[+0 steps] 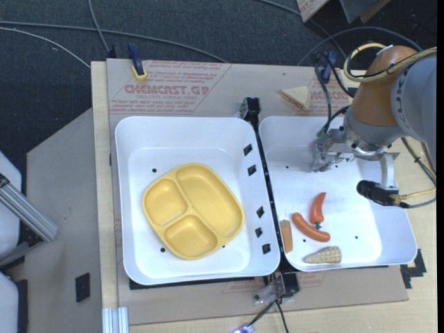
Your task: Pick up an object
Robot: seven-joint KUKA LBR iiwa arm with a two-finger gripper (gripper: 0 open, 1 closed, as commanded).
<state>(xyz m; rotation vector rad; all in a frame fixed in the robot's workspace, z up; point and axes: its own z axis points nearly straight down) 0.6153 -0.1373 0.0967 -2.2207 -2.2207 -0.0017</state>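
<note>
Divided tray (193,210) in left bin (132,137), toy foods (310,226) near right bin's (388,234) front, tool (320,159) behind them

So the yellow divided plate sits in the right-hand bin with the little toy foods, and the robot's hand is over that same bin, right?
Not quite. The camera view shows the yellow divided plate alone in the left bin. The toy foods, among them a red chili and a sausage, lie in the right bin, and the hand is over that right bin.
</note>
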